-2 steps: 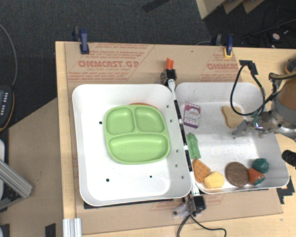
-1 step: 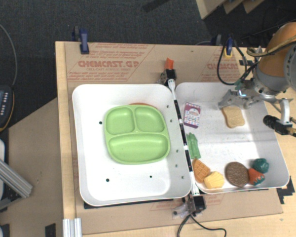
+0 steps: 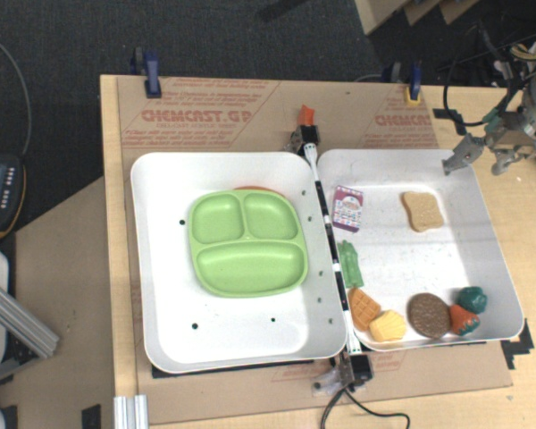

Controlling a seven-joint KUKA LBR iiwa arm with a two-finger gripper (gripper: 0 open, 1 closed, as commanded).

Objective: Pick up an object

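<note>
Gripper (image 3: pixel 479 151), seen at the far right corner of the right bin (image 3: pixel 491 231), hangs over the rim with its two fingers spread and nothing between them. Nearest to it lies a slice of toy bread (image 3: pixel 422 211), flat on the bin floor and well apart from the other items; being the closest and the most isolated, it is judged the likeliest object to pick. It appears light and stiff, probably moulded plastic, with a thin profile; a hold across its narrow width, fingers straddling the two long edges, seems the surest, though a smooth surface may let it slip. To its left lies a small purple-and-white packet (image 3: pixel 347 208), and below that a green wrapper (image 3: pixel 350 264) against the bin's left wall, both flat and hard to get fingers under. Along the near edge sit a waffle piece (image 3: pixel 364 307), a yellow block (image 3: pixel 389 326), a brown cookie (image 3: pixel 428 315) and a green-and-red toy (image 3: pixel 467 309), crowded together or touching, so a grasp there risks catching a neighbour. In the left bin (image 3: pixel 161 266) rests a green divided plate (image 3: pixel 247 242), with a sliver of something red showing at its far edge.
</note>
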